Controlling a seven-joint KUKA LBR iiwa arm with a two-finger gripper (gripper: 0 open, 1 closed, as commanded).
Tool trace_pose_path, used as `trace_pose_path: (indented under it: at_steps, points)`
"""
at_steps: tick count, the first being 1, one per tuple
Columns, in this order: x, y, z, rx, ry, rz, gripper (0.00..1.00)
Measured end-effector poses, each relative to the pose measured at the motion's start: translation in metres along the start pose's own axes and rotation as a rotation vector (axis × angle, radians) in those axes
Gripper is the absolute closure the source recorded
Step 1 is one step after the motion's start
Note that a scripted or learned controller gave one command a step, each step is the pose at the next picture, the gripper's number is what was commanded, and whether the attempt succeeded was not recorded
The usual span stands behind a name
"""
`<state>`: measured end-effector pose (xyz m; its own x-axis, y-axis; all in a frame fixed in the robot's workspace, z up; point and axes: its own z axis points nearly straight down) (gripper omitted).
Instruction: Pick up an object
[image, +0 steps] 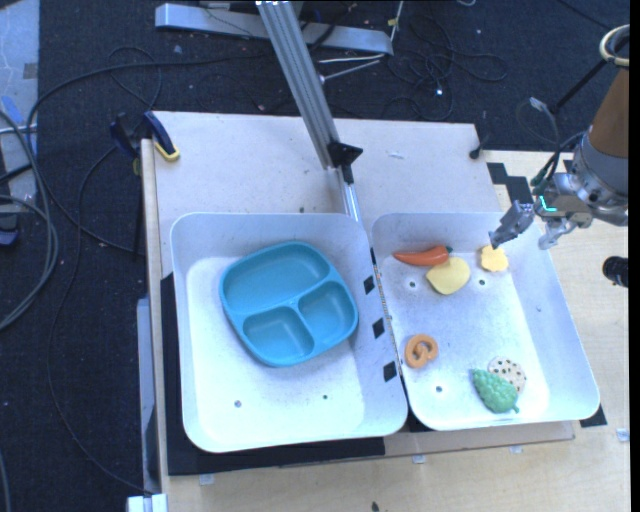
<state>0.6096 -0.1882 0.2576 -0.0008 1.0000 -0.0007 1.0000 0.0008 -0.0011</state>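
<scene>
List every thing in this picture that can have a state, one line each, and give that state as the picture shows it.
Gripper: open, holding nothing, above the right bin's far edge.
Blue tray: upright, nothing in its compartments, in the left bin.
Chili pepper: lying flat in the right bin.
Yellow fruit: resting against the pepper.
Small yellow piece: loose, just under the gripper.
Pretzel: lying flat.
Cookie: flat, touching the green leafy piece.
</scene>
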Motion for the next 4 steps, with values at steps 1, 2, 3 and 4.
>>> trace_pose_path:
  at_steps: [1, 2, 3, 4]
  points:
    - [0.0, 0.0, -0.001, -0.001, 0.0, 0.0, 0.0]
    - [-0.008, -0.003, 0.047, 0.003, 0.0, 0.002, 0.0]
    - [-0.012, 0.0, 0.092, 0.002, 0.0, 0.002, 0.0]
    - [-0.005, -0.002, 0.155, 0.005, 0.002, 0.0, 0.0]
